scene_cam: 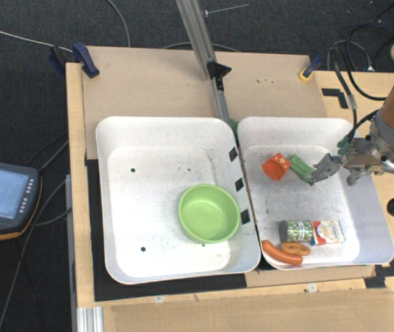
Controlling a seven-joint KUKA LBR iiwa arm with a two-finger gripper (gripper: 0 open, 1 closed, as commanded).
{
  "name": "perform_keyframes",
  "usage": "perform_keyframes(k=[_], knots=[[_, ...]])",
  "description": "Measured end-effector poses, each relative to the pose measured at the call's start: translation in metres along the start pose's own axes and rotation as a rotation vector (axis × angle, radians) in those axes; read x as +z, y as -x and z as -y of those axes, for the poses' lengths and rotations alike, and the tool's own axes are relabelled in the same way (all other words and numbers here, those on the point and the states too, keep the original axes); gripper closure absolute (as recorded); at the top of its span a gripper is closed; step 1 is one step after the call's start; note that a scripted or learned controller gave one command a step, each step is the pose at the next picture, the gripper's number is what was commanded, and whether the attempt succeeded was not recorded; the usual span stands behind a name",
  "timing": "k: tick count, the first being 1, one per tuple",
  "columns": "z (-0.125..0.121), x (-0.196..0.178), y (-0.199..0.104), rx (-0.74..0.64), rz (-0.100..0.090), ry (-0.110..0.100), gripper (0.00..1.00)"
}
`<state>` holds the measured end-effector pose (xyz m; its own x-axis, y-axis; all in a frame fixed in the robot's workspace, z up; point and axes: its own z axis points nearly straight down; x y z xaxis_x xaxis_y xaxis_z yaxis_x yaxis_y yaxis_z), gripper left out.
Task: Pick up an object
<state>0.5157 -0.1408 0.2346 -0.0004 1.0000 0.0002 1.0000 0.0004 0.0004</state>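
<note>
Arm reaching into the right bin, toward the green piece

The desk [155,81] carries two bins; the left bin [113,144] keeps a green bowl [209,214], the right bin [363,213] keeps the small things. The gripper [325,169] comes low from the right, so its tips are touching or just beside the green object [299,164] next to the orange cup [275,167]. Whether the fingers are released or clenched, I cannot tell. A can [296,231], a carton [329,232] and a sausage [281,254] lie near the front wall.

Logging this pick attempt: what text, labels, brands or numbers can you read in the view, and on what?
Nothing reads clearly.
Packet in the right bin: printed label in green, white and red, too blurred to read.
Handheld pendant left of the bench: lit screen, contents too small to read.
</note>
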Motion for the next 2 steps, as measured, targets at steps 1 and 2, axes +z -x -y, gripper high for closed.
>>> perform_keyframes(k=[1, 2], knots=[[0.011, 0.052, -0.002, 0.000, -0.001, -0.005, 0.00], [0.008, 0.113, 0.001, 0.001, -0.001, -0.005, 0.00]])
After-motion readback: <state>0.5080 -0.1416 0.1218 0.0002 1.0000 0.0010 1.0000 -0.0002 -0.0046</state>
